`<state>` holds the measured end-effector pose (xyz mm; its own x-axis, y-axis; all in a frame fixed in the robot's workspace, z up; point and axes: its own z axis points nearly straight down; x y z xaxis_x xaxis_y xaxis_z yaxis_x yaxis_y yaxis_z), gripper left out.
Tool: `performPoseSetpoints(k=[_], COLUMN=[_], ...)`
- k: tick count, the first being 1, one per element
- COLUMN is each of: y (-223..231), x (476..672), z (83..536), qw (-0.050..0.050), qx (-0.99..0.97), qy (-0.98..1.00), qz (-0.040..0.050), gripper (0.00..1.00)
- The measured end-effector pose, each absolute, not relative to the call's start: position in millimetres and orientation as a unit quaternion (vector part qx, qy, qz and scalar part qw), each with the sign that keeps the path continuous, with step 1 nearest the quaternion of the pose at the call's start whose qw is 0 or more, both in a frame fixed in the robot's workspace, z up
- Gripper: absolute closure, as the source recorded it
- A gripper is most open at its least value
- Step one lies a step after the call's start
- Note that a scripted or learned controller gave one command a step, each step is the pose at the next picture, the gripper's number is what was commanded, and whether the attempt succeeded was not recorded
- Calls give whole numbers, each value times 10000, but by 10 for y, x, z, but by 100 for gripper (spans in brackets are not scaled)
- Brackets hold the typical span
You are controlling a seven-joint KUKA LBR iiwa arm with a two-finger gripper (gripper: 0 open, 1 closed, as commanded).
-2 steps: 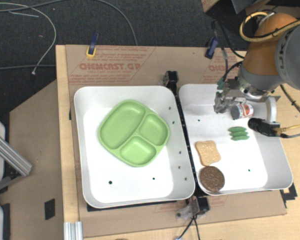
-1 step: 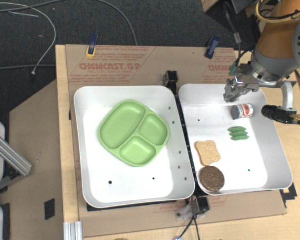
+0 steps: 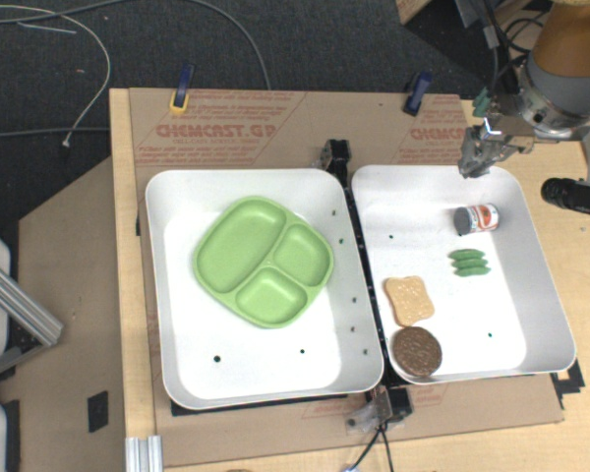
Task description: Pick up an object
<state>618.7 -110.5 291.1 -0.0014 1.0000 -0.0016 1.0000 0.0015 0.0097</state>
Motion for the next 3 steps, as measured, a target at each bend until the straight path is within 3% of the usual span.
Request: performPoseSetpoints(k=[1,3], y=[-608,648], x=[6125,5968], z=[2694,2447], qw=[-21,-23], qx=[7052,7048], qy=[7090,7094], qz=[-2,-3], gripper=[100,100])
